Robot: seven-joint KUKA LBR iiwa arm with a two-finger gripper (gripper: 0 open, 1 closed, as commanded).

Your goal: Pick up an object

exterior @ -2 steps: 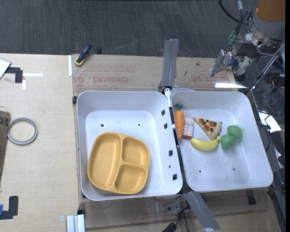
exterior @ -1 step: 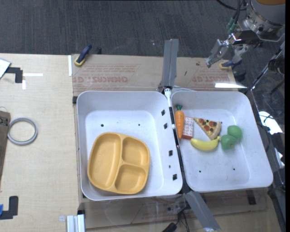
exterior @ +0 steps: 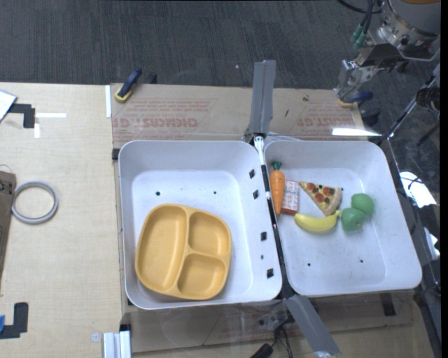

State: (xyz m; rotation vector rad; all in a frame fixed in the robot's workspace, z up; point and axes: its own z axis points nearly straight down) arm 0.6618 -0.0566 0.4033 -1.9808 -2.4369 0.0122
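— Where's the food?
— In the right bin [exterior: 392, 231]: carrot [exterior: 277, 186], pizza [exterior: 322, 196], banana [exterior: 316, 223] and green fruit [exterior: 356, 211], clustered.
— And the gripper [exterior: 350, 82]?
— Above the bin's far edge; I can't tell its state.
— Left of the bin?
— A yellow tray [exterior: 183, 250].

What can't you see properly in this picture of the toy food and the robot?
- Gripper, camera view: small and blurred, so open or shut cannot be told.
- Arm: cut off by the top edge.
- Small red pack: its label is too small to read, and the carrot lies against one side.
- Green toy: too small to tell whether it is one piece or two.
- Banana: its right tip is hidden by the green toy.
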